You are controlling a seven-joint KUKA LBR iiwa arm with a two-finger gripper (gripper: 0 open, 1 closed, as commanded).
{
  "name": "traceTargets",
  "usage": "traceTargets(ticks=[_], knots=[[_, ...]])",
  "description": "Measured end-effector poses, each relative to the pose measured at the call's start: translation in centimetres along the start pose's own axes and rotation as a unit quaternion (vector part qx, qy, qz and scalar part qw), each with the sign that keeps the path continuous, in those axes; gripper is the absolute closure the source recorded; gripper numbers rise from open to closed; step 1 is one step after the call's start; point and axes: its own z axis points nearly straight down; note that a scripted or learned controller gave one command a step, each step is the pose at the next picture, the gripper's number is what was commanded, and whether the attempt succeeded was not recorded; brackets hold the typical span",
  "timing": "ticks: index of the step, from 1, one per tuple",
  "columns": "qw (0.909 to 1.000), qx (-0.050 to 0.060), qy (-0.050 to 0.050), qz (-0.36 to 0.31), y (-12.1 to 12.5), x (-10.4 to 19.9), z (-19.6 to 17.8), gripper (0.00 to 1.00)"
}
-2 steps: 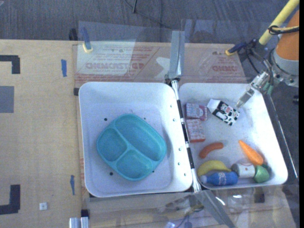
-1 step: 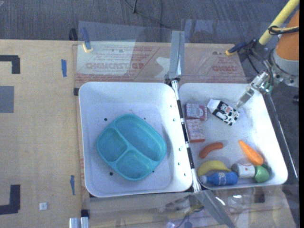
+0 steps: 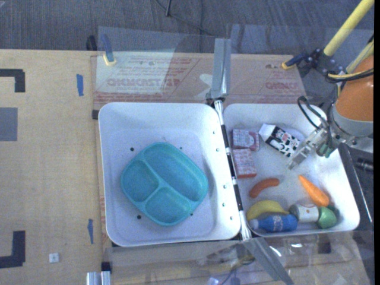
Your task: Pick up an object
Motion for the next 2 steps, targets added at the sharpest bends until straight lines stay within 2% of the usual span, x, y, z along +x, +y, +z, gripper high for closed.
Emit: traceTargets(ticks=[1, 2], knots=[[0.9992, 0.000, 0.000, -0.040, 0.4, -0.3, -4.8, 0.00], [0.9987, 0.000, -0.001, -0.051, 2.6, -1.5, 0.0, 0.00]])
